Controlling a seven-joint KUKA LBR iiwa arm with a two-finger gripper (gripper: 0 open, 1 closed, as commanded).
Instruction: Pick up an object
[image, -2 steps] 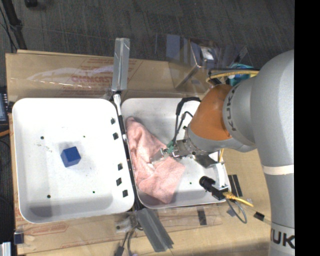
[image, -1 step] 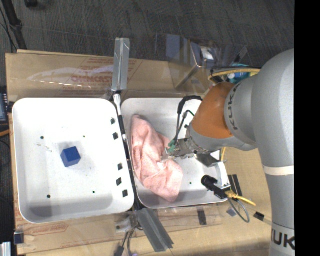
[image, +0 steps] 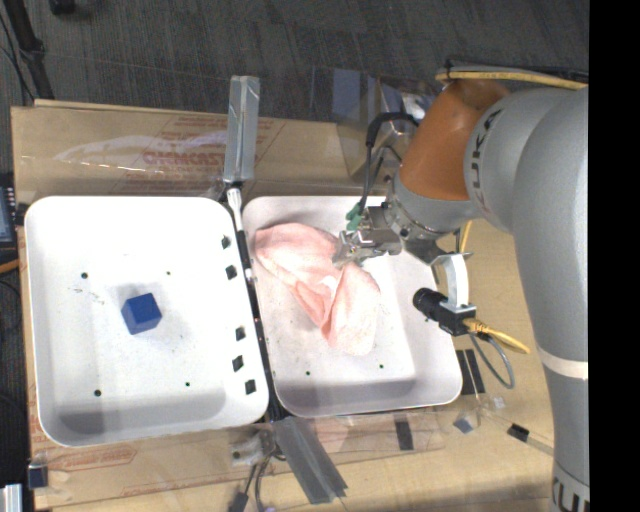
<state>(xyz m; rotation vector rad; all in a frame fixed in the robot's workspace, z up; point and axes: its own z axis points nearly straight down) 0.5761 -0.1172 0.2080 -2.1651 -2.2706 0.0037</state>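
The pink cloth (image: 325, 285) was lying crumpled in the right bin (image: 430, 375), spread from its upper left toward the middle. The gripper (image: 358, 243) was right down on the cloth's top edge, though I honestly couldn't tell its state from that angle. A blue cube (image: 142, 312) sat alone in the left bin (image: 60, 400).

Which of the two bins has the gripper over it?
The right bin, the one holding the pink cloth. The gripper sits at the cloth's upper edge; the left bin holds a blue cube.
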